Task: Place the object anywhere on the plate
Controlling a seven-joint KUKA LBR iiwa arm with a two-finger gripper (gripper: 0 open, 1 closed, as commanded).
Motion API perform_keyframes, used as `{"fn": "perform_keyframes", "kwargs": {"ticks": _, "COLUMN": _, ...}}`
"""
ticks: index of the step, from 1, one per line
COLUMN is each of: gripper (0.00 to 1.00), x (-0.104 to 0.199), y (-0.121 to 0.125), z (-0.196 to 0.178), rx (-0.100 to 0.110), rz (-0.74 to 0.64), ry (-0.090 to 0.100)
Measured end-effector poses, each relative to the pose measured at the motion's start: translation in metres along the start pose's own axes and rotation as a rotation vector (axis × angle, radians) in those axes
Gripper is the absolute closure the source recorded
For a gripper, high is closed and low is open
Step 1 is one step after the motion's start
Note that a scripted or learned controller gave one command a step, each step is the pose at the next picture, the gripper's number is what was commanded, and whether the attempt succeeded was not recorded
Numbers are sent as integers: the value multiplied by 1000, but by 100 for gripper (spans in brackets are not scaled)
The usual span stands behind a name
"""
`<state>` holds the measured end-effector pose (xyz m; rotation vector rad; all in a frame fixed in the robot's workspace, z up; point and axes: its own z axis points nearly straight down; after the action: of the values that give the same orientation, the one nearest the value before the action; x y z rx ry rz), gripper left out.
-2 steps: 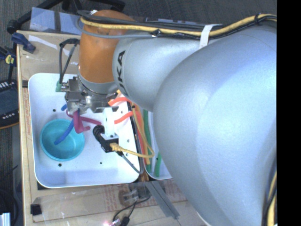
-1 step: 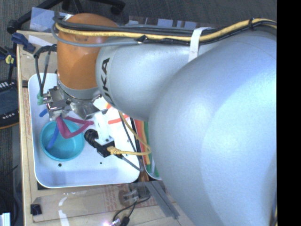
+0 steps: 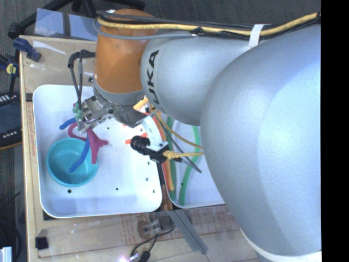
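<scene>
A light blue plate (image 3: 64, 167) with a raised rim lies in the left bin (image 3: 109, 201), near its front left. A thin blue curved piece (image 3: 82, 158) leans over the plate's right rim. Just right of the plate lies a magenta forked object (image 3: 96, 142). Another blue curved piece (image 3: 67, 125) lies behind the plate. My gripper (image 3: 83, 122) hangs below the orange band, just above the magenta object and the plate's far right rim. Its tips are lost among these pieces.
The grey arm covers most of the right bin (image 3: 202, 198). Green, red, orange and yellow sticks (image 3: 175, 173) lie along that bin's left wall. Black cables (image 3: 147, 149) hang from the wrist over the left bin's right side.
</scene>
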<state>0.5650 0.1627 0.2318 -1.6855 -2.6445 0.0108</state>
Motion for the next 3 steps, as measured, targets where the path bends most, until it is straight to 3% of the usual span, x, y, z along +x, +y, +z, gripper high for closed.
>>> {"fn": "perform_keyframes", "kwargs": {"ticks": 1, "gripper": 100, "x": -10, "y": 3, "z": 33, "rx": -1, "rz": -80, "ry": 0}}
{"fn": "perform_keyframes", "kwargs": {"ticks": 2, "gripper": 100, "x": -64, "y": 14, "z": 54, "rx": -6, "rz": -365, "ry": -3}}
{"fn": "perform_keyframes", "kwargs": {"ticks": 3, "gripper": 100, "x": -1, "y": -20, "z": 25, "rx": -4, "rz": -367, "ry": -2}}
